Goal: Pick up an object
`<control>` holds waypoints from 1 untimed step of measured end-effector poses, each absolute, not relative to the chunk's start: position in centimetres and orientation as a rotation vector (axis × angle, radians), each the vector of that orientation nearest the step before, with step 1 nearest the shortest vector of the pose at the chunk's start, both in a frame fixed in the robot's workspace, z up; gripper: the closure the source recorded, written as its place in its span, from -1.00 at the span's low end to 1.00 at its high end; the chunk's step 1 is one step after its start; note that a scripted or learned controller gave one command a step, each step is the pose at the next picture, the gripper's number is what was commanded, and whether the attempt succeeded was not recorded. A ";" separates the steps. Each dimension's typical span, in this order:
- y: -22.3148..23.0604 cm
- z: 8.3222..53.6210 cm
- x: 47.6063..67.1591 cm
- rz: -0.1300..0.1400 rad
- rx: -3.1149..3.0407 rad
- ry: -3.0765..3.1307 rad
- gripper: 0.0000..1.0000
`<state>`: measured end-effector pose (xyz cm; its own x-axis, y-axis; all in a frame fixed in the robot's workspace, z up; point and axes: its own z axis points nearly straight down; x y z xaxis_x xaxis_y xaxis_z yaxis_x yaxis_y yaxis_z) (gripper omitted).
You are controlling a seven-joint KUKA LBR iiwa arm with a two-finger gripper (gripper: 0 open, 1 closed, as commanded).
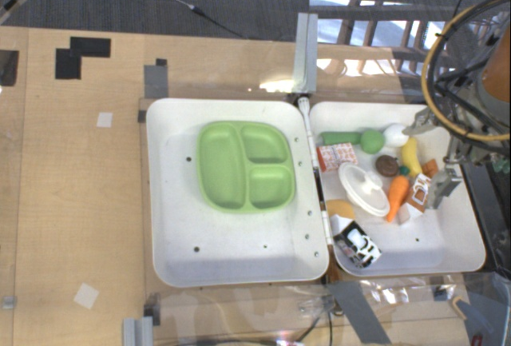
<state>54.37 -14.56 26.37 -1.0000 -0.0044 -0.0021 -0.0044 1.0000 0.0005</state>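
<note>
My gripper (pixel 433 154) hangs over the right side of the right bin (pixel 447 248), open, with one grey finger (pixel 419 122) at the far side and the other (pixel 445 180) nearer. Nothing is held between them. Below and just left of it lie a yellow banana (pixel 409 154), a small orange box (pixel 419 192) and an orange carrot (pixel 396 196). A brown ball (pixel 387 165), a white lid (pixel 363 188), a red and white box (pixel 337 155) and a green stick with a ball end (pixel 355 140) lie further left.
A black and white item (pixel 357 247) and a pale yellow piece (pixel 341 209) lie at the right bin's near left. The left bin (pixel 176 248) holds a green divided plate (pixel 245 166). Cables (pixel 459 57) loop above the arm at the right.
</note>
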 end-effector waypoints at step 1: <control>-15.7 10.7 57.0 0.006 -0.308 3.130 -1.00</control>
